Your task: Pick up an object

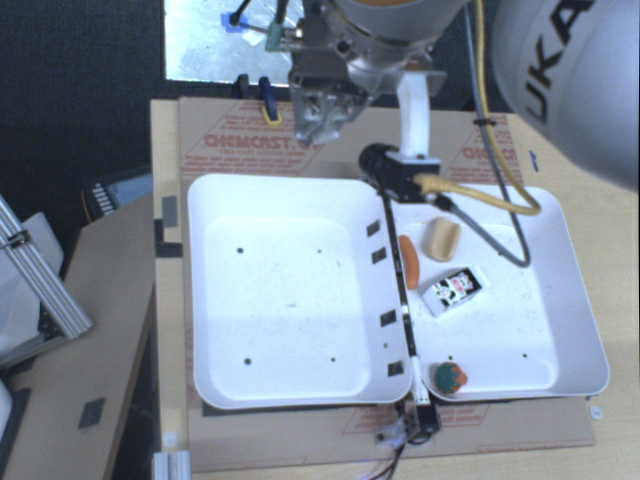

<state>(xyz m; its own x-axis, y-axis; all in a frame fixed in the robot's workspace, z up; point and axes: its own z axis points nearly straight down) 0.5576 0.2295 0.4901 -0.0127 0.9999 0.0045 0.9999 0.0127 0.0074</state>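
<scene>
Honestly, from my seat the pickable things all lie in the right bin [560, 268]: a small round toy [449, 376] nearest, then a cow-print carton [453, 290], an orange stick [408, 260] by the divider and a tan block [441, 239]. The gripper [318, 118] hangs beyond the bins' far rim holding nothing I can see, and its fingers blur together so I cannot tell their state; I judge a descent could snag the yellow cable [490, 196] or clip the divider.

Illumination is even and moderately bright, from overhead. My two white bins [290, 268] read near full brightness, with mild washout on their floors and soft shading along their rims. The far left panel [210, 28] glares pale blue-white. The left surroundings are dark. My arm [560, 58], closest to the lens, is out of focus. Small items in the right bin cast faint short shadows. Overall sharpness is low and grainy.
</scene>
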